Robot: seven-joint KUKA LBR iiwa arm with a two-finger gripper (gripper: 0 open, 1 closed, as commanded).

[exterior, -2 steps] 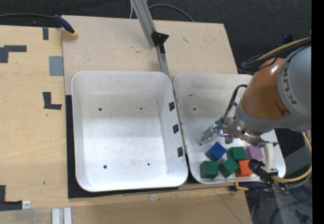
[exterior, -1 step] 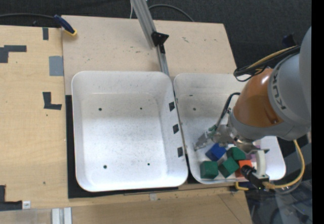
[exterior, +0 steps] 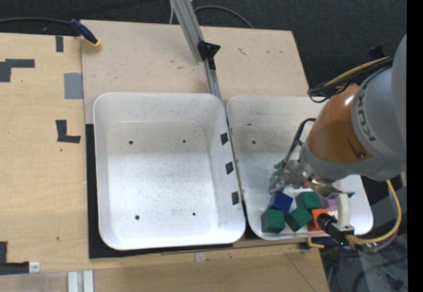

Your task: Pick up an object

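Note:
Several small blocks lie bunched at the near end of the right bin (exterior: 264,119): a blue block (exterior: 282,201), a green block (exterior: 272,220), two more green blocks (exterior: 303,209), an orange piece (exterior: 320,218) and a pink one (exterior: 332,205). My gripper (exterior: 283,182) hangs low over the bin, just above and to the left of the blue block. The grey and orange wrist covers most of it, so how its tips stand is hidden.
The left bin (exterior: 158,168) sits beside the right one, sharing a raised rim. A slanted metal rail (exterior: 185,10) crosses the back of the bench. A cable runs at the bench's near right corner (exterior: 370,238).

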